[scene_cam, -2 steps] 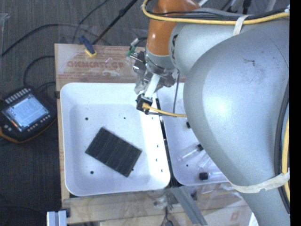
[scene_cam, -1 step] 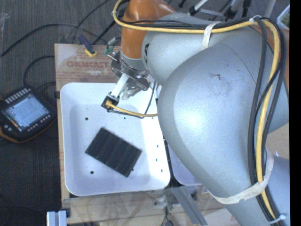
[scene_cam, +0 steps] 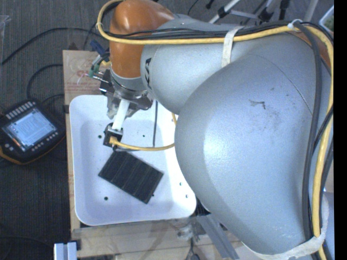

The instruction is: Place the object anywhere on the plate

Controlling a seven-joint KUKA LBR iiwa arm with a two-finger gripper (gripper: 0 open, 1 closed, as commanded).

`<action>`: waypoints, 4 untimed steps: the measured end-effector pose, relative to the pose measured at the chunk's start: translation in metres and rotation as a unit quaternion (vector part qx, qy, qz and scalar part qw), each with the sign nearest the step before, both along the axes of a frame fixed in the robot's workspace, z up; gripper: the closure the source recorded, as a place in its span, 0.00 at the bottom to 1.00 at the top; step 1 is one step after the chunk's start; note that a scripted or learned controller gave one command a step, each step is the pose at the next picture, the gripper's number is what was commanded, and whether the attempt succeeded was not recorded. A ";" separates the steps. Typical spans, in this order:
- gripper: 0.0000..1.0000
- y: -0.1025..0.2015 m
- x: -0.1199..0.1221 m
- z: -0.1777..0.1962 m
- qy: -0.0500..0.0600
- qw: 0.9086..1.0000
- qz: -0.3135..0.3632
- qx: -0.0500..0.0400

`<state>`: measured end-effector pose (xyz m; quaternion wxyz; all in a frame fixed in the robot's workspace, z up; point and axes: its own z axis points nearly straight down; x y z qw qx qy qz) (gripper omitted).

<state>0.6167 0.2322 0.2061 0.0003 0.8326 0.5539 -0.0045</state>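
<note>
Dark carpet; wooden bench; white bin; black ribbed panel inside

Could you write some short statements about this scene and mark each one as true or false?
1. A black ribbed panel lies in the white bin. True.
2. The panel's edges run parallel to the bin's walls. False: it lies at a slant to them.
3. The arm has an orange band. True.
4. The handheld controller lies inside the bin. False: it lies outside the bin, to its left in the view.
</note>
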 end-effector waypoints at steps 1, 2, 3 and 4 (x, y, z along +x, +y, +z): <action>1.00 -0.016 0.052 -0.044 0.001 0.953 0.304 0.002; 1.00 -0.006 0.052 -0.002 0.000 0.836 0.548 0.004; 1.00 -0.010 0.016 0.131 0.000 0.702 0.712 0.005; 1.00 0.001 0.012 0.226 0.000 0.503 0.864 0.005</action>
